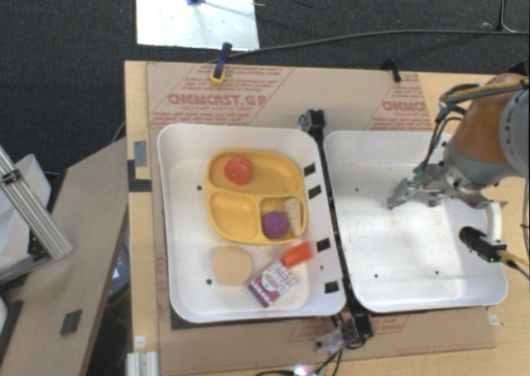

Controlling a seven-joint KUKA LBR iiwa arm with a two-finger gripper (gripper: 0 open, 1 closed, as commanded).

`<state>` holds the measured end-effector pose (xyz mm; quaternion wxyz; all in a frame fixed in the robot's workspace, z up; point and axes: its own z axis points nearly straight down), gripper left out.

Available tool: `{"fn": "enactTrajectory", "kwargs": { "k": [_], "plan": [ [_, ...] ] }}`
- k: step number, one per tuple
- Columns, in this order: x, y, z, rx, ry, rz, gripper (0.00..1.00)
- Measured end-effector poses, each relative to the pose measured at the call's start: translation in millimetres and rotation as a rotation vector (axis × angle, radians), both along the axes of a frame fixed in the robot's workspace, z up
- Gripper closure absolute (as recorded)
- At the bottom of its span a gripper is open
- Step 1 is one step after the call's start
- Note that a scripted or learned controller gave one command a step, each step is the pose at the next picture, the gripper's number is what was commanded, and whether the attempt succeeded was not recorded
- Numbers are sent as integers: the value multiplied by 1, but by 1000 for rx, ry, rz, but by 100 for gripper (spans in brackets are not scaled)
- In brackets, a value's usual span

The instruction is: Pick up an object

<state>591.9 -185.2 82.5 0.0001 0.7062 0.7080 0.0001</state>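
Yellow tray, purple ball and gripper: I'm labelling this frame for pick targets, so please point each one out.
yellow tray (pixel 234 215): camera view, bare floor of its lower-left compartment.
purple ball (pixel 276 223): camera view, middle of the ball.
gripper (pixel 399 198): camera view, at its fingertips over the right bin.

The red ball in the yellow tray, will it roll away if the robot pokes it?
Probably a little. The red ball looks round and smooth, so a poke could set it rolling, but the yellow tray's raised walls would likely stop it. It may also slip from a pinch. The gripper is over the other bin.
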Motion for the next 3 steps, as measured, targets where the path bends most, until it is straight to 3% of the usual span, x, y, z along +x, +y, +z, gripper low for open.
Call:
{"fn": "enactTrajectory", "kwargs": {
  "k": [1,3],
  "plan": [
    [1,-1,13,-1,-5,0,100],
    [-10,4,121,-1,-5,2,100]
  ]
}}
